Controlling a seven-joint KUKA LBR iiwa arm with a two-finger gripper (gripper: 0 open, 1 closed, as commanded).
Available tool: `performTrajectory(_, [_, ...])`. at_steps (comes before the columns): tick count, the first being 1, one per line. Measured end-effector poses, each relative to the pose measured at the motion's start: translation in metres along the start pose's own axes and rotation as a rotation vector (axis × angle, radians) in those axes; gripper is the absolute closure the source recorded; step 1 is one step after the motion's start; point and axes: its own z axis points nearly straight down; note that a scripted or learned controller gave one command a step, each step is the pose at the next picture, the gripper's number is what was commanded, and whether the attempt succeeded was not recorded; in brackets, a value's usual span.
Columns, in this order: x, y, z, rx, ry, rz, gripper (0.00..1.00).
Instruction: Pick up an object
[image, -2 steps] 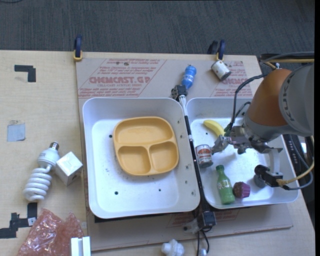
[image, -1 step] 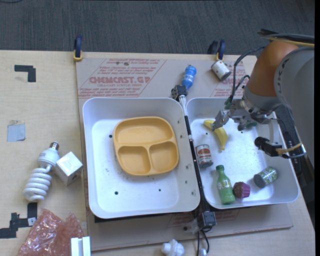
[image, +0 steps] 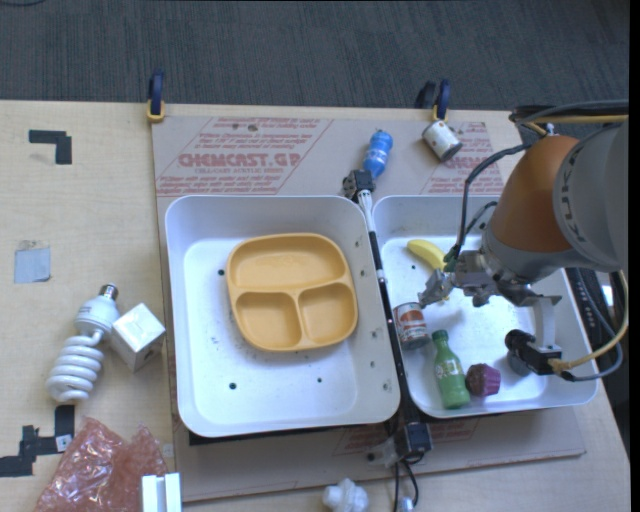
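One fixed camera — above, slanting down on both bins (image: 190, 300).

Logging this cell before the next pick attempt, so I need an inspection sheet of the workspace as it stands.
Surface: two white bins, left bin, right bin, on a cardboard-covered bench.
Job's things: banana, can, green bottle, purple object in right bin; yellow divided plate in left bin.
Clutter: spiral bulb, white cube, pink wrap.
Grippers: gripper over right bin, near banana.
Cables: on arm.
Surroundings: grey carpet.
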Motion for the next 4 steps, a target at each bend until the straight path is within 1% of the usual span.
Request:
performTrajectory(1, [-0.004,0.096,0.011,0.005,0.008,-0.009,0.0])
performTrajectory(2, [-0.004,0.096,0.0,0.004,0.006,-0.012,1.0])
performTrajectory(3, [-0.009,0.088,-0.137,0.005,0.008,-0.008,1.0])
performTrajectory(4, [-0.01,0.097,-0.176,0.005,0.007,-0.008,1.0])
